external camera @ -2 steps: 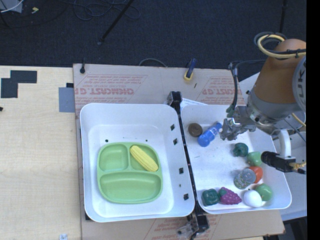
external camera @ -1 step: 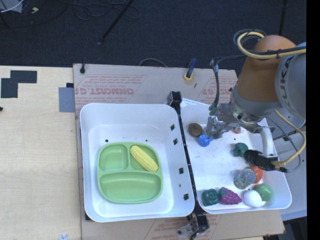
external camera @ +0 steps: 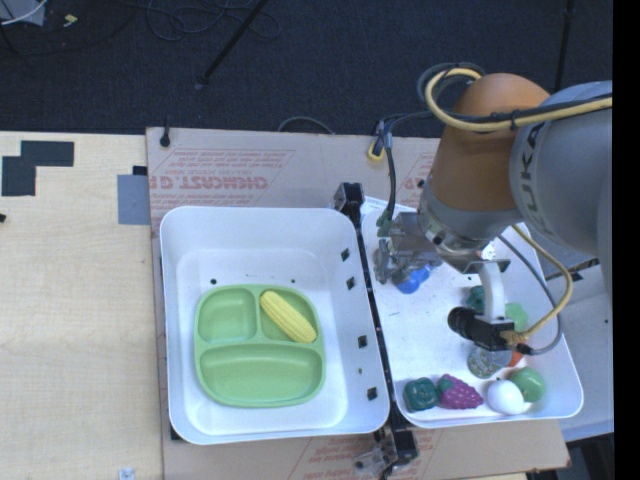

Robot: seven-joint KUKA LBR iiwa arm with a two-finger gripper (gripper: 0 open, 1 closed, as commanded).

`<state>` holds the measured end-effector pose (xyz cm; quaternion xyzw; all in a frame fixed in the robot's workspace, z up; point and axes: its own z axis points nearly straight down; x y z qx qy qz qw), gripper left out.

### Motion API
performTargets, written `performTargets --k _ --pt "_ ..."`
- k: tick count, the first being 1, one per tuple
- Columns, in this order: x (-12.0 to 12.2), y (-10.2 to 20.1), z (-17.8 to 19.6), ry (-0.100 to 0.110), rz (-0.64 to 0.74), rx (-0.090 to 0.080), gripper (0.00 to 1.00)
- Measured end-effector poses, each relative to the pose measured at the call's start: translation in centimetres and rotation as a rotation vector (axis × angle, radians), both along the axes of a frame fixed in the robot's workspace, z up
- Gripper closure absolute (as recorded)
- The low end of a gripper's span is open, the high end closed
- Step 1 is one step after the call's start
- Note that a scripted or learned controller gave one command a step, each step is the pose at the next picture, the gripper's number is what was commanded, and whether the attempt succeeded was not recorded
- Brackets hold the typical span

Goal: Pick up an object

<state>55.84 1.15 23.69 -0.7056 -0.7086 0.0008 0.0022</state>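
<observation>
My gripper hangs low over the upper left part of the right bin, close to the wall between the two bins. A small blue object shows right at the gripper's lower edge, partly hidden by it; whether it is gripped is unclear. Along the bin's front edge lie a dark green piece, a purple bunch of grapes, a white egg and a light green piece. A teal piece and a green one lie at the right, half behind the arm.
The left bin holds a green divided plate with a yellow corn cob in its upper right compartment. The big grey and orange arm covers the right bin's far corner. A greyish round thing lies near the egg.
</observation>
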Motion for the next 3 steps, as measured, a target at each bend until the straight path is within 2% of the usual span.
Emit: performTargets --k 1,3 --pt "0.0 1.0 -0.2 0.001 -0.003 -0.001 1.00" --pt "-0.7 -0.4 -1.3 0.000 -0.005 -0.003 1.00"
